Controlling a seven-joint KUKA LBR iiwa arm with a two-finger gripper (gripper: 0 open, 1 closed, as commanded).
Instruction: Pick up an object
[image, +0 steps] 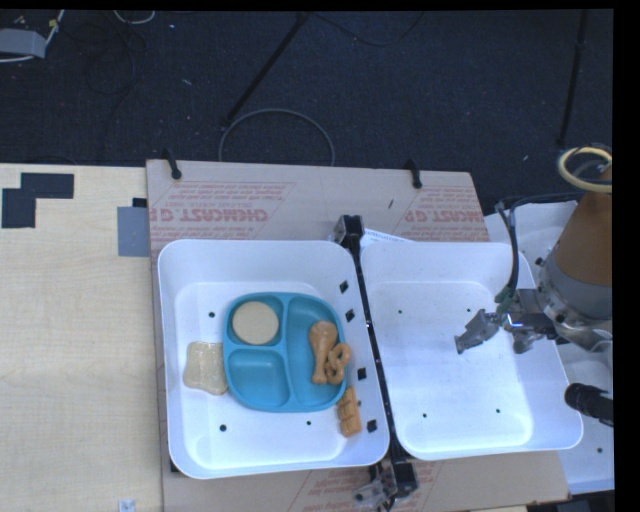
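While the gripper hangs at the right side of the frame over the right bin, its two dark fingers stand spread apart with nothing between them, one finger reaching left and down toward the bin floor and the other sitting closer to the wrist. Behind it, at the right edge of the frame, the arm shows its orange band above a grey collar, with a black cable looping up past it.

Left of the gripper, across the black divider where the two bins meet, the left bin carries the things to pick. A blue sectioned tray lies at its middle. In the tray's upper left compartment rests a round tan disc. In the tray's right compartment lies a brown twisted piece shaped like a pretzel or a bone. Just beside the tray's lower right corner, on the bin floor, sits a small orange-brown piece. Touching the tray's left edge is a pale beige slab, like a slice of bread. All of these lie well apart from the gripper.

Both bins sit on a cardboard sheet with red printing, which lies on a light wooden bench.
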